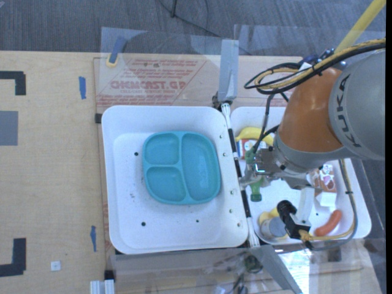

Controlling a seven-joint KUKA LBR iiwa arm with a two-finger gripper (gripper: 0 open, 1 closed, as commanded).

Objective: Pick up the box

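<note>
The pale wooden bench [49,164] carried two shallow white plastic bins side by side. In the left white bin [116,122] a turquoise plastic plate with three compartments [182,167] lay flat near the middle, a little toward the back edge.

In the right white bin [362,220], a yellow curved item [250,131] lay by the back left corner, partly hidden. A small green item [255,193] sat against the left wall. The grey arm with its orange band [312,112] covered much of this bin, and the two-finger gripper [257,173] hung low over the left side, just above the green item. Whether it was open or closed, or held anything, could not be told.

A round metal-topped can [274,226] stood near the front left corner. The small white box with red print [326,181] lay toward the right edge, half under the arm and apart from the gripper. An orange sausage-shaped toy [328,223] lay just in front of it, near the front right corner.
</note>
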